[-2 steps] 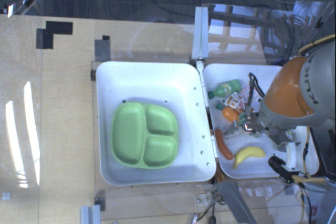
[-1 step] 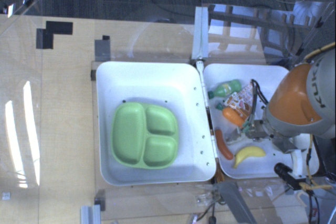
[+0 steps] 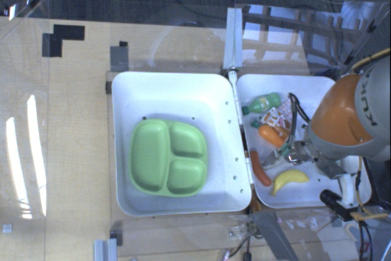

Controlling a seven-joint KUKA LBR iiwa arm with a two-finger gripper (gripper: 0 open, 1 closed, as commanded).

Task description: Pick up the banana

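slanted overhead view of both bins [image 3: 122,131]

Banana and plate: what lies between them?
In the camera view, a red sausage lies just left of the banana, then the bins' adjoining walls, then bare bin floor up to the green plate.

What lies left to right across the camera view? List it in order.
Green divided plate in the left bin → red sausage → banana → orange-banded robot arm.
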